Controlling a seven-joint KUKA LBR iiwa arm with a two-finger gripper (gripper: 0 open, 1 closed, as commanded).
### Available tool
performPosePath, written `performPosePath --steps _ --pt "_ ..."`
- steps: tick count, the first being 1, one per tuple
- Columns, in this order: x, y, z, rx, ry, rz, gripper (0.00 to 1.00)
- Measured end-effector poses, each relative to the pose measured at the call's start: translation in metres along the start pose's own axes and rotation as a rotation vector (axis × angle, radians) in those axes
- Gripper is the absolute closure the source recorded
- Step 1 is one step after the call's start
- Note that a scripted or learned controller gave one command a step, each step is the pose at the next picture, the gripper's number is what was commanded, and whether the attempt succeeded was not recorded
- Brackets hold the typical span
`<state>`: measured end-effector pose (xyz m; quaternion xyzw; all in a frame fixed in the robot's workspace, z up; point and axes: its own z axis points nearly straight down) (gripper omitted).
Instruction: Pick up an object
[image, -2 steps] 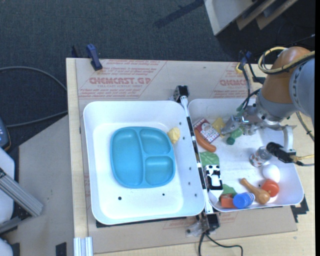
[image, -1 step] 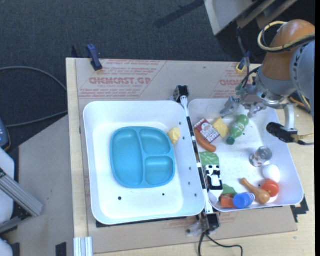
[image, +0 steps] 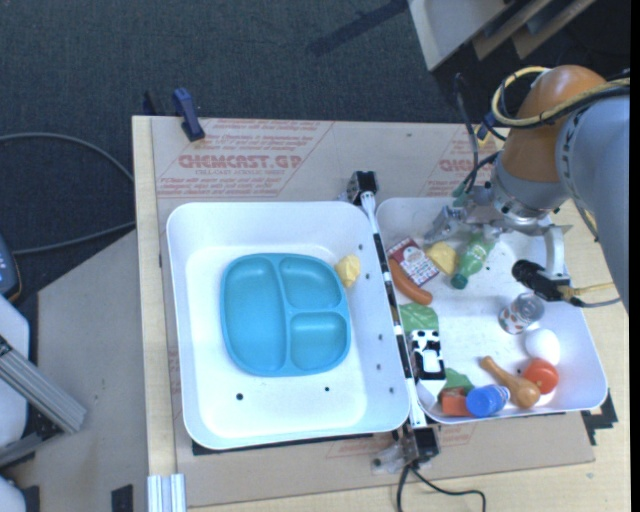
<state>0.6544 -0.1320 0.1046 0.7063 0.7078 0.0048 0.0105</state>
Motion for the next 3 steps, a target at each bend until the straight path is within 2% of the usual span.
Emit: performPosePath --steps 1,2,3 --pt "-0.006 0.014 -0.071 0.019 0.007 0.001 0.0" --pt "-0.028 -0.021 0.008 0.023 0.008 0.003 0.0" --pt "-0.051 -0.024 0.02 0.023 0.008 0.003 0.0"
